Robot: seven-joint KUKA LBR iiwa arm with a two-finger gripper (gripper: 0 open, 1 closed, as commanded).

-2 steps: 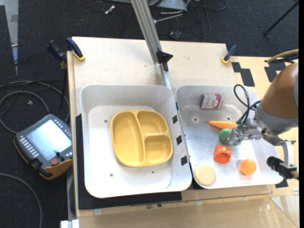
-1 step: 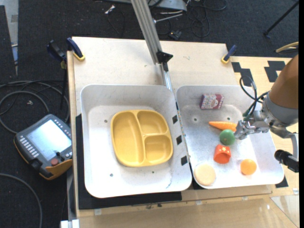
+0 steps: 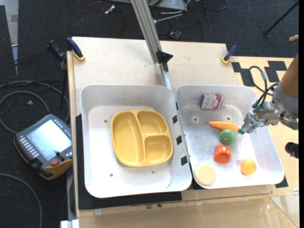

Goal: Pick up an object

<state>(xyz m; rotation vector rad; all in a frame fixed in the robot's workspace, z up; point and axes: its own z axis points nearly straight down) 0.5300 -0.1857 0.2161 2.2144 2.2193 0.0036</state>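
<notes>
The right bin (image 3: 266, 148) holds several small toys: a pink carton (image 3: 212, 101), an orange carrot (image 3: 223, 125), a green ball (image 3: 227, 137), a red cup-shaped piece (image 3: 222, 154), a small orange fruit (image 3: 248, 166) and a pale round cookie (image 3: 205, 174). My gripper (image 3: 246, 127) reaches in from the right and hangs low at the carrot's right tip, just right of the green ball. Nothing shows between its fingers.
The left bin (image 3: 95, 127) holds a yellow three-compartment tray (image 3: 141, 137). A slanted metal pole (image 3: 148, 25) runs down to the ridge between the bins. Yellow clamps (image 3: 78, 55) (image 3: 227, 57) sit at the bench's back corners. A teach pendant (image 3: 43, 146) lies on the floor at left.
</notes>
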